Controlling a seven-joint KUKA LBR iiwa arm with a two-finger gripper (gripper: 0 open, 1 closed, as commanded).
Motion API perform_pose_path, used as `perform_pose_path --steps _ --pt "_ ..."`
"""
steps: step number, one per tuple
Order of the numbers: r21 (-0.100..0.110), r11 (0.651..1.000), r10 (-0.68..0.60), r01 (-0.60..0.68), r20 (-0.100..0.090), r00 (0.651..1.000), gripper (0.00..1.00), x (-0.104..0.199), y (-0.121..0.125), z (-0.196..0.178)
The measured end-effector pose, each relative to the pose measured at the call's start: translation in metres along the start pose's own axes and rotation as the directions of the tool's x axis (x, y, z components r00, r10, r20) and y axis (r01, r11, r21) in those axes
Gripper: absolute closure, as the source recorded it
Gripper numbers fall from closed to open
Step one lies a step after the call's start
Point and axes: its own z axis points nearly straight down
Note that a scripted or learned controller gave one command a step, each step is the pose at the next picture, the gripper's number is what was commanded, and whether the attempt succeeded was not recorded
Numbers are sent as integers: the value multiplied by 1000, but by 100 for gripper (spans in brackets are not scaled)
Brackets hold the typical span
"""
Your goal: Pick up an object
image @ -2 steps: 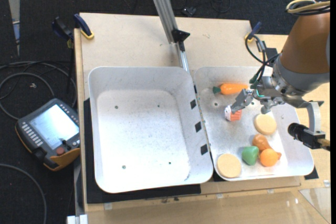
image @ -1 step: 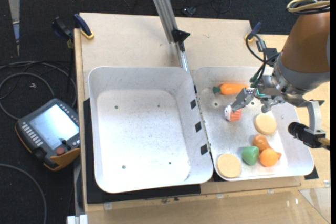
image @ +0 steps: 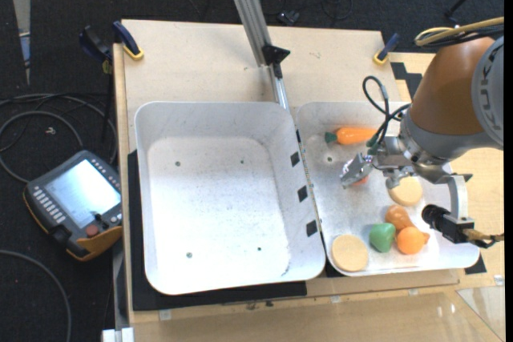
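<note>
Several toy foods lie in the right bin [image: 321, 132]. An orange carrot [image: 353, 135] with a green top rests near the bin's far side. My gripper [image: 355, 170] hangs low over the bin's middle, just in front of the carrot. A small red object [image: 363, 179] peeks out right beneath it, mostly hidden. To the right of the gripper lies a pale yellow piece [image: 405, 191]. Nearer the front are an orange fruit [image: 397, 215], a second orange fruit [image: 411, 241], a green pepper [image: 382, 236] and a round tan biscuit [image: 349, 252].
The left bin [image: 152, 124] adjoins the right one along a raised shared rim. A slanted metal pole [image: 248, 4] rises at the bench's back. Blue-and-yellow clamps [image: 127, 40] sit at the back corners. A teach pendant [image: 76, 204] lies on the floor at the left.
</note>
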Motion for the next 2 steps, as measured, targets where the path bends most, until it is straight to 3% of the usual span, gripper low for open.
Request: perform_pose_path --steps 2 --pt "-7 1000 0 0 1 1000 0 4 2 93"
